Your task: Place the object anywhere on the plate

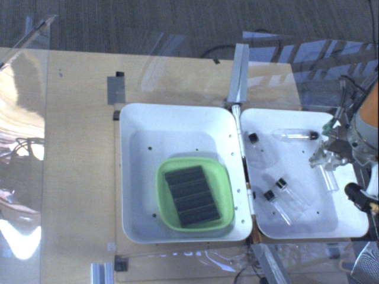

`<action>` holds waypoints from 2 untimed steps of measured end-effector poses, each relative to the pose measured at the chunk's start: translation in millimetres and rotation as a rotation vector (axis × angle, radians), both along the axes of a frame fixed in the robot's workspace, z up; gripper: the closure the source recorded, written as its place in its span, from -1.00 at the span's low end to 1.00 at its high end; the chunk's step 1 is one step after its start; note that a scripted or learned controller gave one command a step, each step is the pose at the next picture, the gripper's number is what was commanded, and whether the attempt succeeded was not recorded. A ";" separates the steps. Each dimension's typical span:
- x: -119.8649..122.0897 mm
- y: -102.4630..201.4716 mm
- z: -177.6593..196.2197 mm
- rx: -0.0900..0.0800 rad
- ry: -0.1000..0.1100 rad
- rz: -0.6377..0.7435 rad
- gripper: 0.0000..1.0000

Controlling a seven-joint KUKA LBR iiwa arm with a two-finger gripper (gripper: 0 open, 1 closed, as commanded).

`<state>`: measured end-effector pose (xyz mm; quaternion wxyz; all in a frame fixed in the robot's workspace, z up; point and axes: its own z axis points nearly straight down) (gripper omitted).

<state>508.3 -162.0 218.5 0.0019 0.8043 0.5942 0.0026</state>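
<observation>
The wooden tabletop [77, 176] carries two white bins. The left bin [177, 123] holds a green plate [222, 185] bearing a dark ribbed block [190, 195]. The right bin [296, 229] holds clear black-capped vials [294, 135]. The claw [331, 155] hovers there; grip unclear. No writing is legible.

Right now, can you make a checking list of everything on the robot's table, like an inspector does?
Surface: wooden bench bearing two white bins, left bin and right bin.
Job's things: green plate in left bin, dark ridged block lying on it; clear vials with black caps scattered in right bin.
Clutter: nothing seen.
Grippers: gripper over right bin's right side, nothing visibly held.
Cables: dark cable behind the bins.
Surroundings: grey carpet, clear panels.
</observation>
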 end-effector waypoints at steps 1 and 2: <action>14.9 54.6 97.4 -0.002 -0.003 0.097 1.00; 67.1 115.7 -26.6 0.000 0.005 0.064 1.00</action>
